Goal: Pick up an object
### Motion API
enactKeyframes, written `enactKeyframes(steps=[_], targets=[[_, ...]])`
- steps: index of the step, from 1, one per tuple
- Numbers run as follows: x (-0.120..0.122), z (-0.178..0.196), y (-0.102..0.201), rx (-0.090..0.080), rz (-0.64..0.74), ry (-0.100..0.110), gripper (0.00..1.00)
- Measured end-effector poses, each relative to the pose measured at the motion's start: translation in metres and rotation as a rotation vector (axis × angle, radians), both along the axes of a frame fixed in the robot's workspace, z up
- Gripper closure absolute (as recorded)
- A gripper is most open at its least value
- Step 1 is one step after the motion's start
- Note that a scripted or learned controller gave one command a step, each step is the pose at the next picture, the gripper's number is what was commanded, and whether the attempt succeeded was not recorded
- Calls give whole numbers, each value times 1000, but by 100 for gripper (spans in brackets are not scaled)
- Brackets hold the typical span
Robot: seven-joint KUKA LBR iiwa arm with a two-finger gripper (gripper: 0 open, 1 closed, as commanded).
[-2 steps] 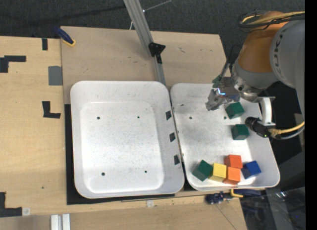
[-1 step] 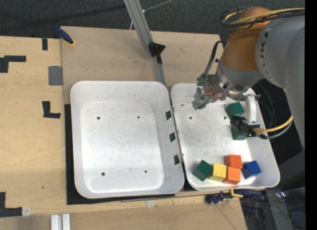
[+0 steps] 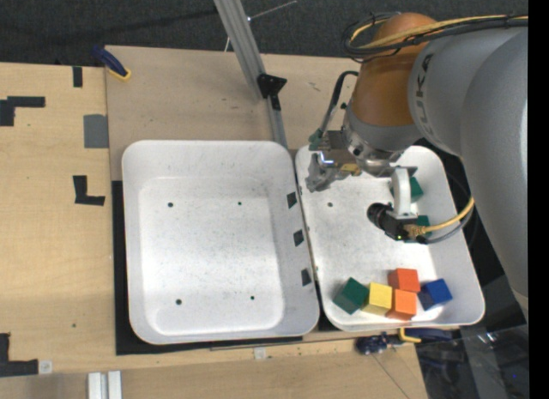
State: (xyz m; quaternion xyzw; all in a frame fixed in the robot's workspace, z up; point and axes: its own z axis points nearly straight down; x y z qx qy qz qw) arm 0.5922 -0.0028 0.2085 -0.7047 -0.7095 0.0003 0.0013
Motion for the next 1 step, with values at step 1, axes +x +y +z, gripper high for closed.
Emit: enactKeyframes(steps=[1], targets=[[5, -4, 52, 0, 1, 0, 100]])
